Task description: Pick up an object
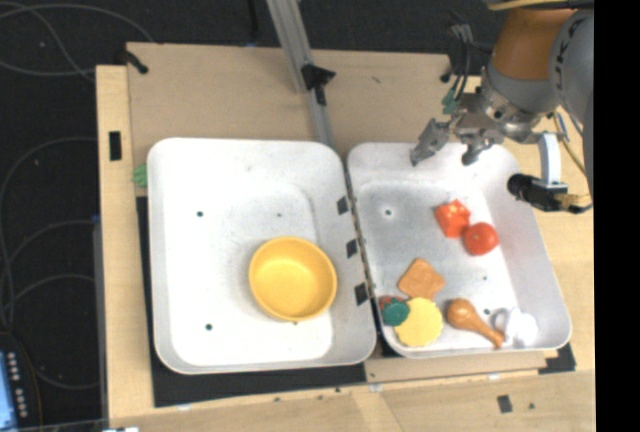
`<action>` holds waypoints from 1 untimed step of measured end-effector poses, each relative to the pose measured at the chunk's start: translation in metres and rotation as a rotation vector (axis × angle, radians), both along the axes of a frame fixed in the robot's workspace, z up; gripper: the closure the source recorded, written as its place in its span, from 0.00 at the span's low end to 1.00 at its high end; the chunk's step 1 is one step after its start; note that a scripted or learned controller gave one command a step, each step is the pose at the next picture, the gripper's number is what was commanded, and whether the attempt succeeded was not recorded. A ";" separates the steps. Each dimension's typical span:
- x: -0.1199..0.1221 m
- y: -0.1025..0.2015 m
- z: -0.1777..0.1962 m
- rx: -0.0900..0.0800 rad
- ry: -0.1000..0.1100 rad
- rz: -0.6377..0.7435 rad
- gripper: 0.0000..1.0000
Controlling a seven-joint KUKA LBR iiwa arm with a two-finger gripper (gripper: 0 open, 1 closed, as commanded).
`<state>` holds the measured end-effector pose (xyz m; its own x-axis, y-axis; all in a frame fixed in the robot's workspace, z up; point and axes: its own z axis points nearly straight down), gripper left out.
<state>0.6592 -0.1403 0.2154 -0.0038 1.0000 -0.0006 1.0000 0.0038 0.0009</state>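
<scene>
1. The right bin [530, 250] holds the small things: a red block [452, 216], a red tomato-like ball [481, 238], an orange wedge [421, 278], a yellow disc [419, 321] with a green piece [396, 311] touching it, a brown drumstick [472, 318] and a white piece [520, 325].
2. The gripper [447, 148] hangs over this bin's far rim, its fingers [421, 151] spread wide, with nothing between them.
3. The left bin [190, 190] holds a yellow bowl [292, 278].
4. Both bins sit on the tan surface [200, 90].
</scene>
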 end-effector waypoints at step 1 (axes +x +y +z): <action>0.000 0.000 0.000 -0.001 0.000 0.000 0.00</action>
<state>0.6591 -0.1407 0.2155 -0.0041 1.0000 -0.0015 1.0000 0.0041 0.0006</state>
